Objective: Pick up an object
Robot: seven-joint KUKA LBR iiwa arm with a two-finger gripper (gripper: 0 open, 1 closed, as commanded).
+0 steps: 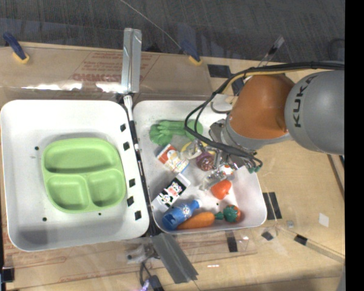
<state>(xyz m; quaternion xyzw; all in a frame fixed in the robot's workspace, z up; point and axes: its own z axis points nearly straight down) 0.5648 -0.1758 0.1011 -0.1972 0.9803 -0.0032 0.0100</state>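
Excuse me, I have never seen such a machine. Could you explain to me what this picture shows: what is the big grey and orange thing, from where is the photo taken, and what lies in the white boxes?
The photo comes from one camera fixed above a bench, looking down at a slant. The big grey and orange thing is a robot arm reaching in from the right. Its gripper hangs low over the right bin; whether it holds something is not clear. That bin contains small toys: a green toy, a blue bottle, an orange carrot and a small black and white box. The left bin holds a green divided tray.
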